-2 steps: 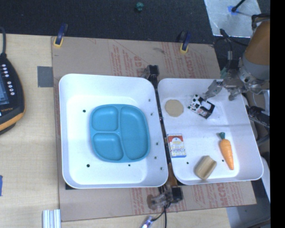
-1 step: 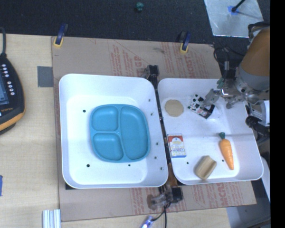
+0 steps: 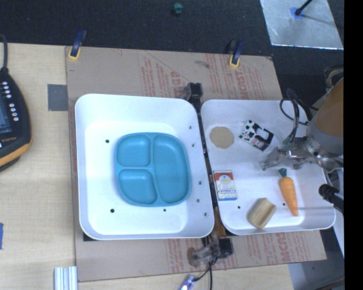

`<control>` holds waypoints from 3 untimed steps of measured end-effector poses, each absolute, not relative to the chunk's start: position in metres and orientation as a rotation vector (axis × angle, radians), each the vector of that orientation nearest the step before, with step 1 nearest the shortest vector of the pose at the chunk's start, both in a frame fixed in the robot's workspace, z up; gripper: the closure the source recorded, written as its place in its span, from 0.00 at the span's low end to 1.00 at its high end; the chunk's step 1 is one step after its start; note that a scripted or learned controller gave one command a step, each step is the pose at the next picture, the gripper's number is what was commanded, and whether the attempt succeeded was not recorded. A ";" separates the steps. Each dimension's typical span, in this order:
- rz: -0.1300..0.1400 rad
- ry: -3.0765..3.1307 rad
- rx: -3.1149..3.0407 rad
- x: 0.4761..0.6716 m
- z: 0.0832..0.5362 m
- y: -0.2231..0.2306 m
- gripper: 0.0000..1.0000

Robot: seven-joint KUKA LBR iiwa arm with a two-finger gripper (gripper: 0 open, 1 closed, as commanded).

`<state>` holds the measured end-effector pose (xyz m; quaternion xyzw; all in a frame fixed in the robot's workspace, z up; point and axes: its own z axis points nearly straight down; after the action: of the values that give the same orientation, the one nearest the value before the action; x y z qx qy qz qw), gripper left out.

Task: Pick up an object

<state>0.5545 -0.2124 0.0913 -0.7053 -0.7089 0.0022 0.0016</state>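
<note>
Grey metal marks the gripper, which hangs low over the right side of the right bin, its thin fingers pointing left toward the bin's middle. Whether those fingers are parted or pressed together I cannot tell at this size; nothing shows between them. Dark cables loop above it, and the arm's orange band sits just behind at the right edge.

Just below the gripper lies a toy carrot, orange with a small green top, its top end near the fingertips but apart from them, its tip pointing toward the bin's near wall. Left of the carrot, near the front wall, a tan wooden block rests tilted. Farther left, by the wall shared with the other bin, lies a small printed card box with red at its top end. Above it sits a round tan disc, and beside that, to the right, a black-and-white patterned piece.

The left bin holds a blue divided plate with three compartments. Both bins stand on a cardboard sheet clamped to the wooden tabletop. A teach pendant lies at the far left.
</note>
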 end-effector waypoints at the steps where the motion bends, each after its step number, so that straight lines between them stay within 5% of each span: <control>1: 0.005 -2.226 -2.213 0.527 0.092 -0.203 0.00; 2: 0.004 -2.225 -2.214 0.476 0.091 -0.212 0.00; 3: 0.005 -2.230 -2.211 0.476 0.102 -0.213 1.00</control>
<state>0.4764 -0.2130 0.1019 -0.7040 -0.7102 0.0017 0.0005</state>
